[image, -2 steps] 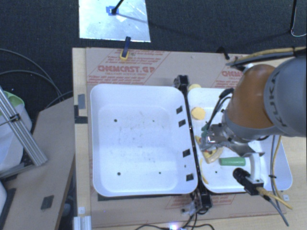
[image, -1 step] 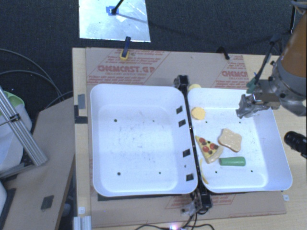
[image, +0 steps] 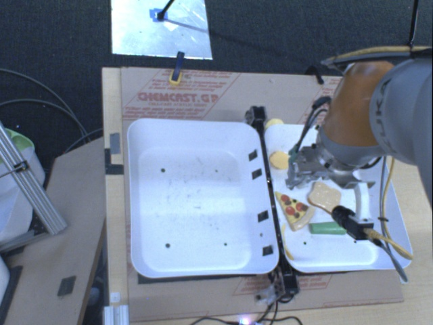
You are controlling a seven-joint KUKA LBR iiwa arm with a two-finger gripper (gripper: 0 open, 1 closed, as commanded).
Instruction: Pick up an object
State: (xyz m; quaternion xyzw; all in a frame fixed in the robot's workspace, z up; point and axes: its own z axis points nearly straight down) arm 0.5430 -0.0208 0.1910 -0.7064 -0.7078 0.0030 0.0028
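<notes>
Reaching in from the right, the arm [image: 379, 107] covers much of the right bin [image: 399, 249], and its grey body and orange band hide the bin's far right corner. The gripper [image: 295, 175] hangs low over that bin, a dark metal cluster whose fingertips merge with the shadow beneath, so whether it is wide, narrow or holding anything cannot be told.

Two white bins sit side by side; the left bin [image: 196, 195] lies well to the gripper's left. Five small objects can be counted in the right bin. One yellow round piece [image: 279, 159] lies just above and left of the gripper. A second pale yellow piece [image: 274, 122] sits farther up, at the bin's top edge, partly cut off by the rim. One pizza slice [image: 295, 210] lies just below the gripper, its long axis running diagonally, with the narrow tip toward the upper left and the crust toward the lower right. One tan bread slice [image: 324, 196] lies right of the gripper, tilted. One green block [image: 326, 228] lies below and right, lengthwise left to right, its right end hidden behind a black cable connector [image: 348, 221].
</notes>
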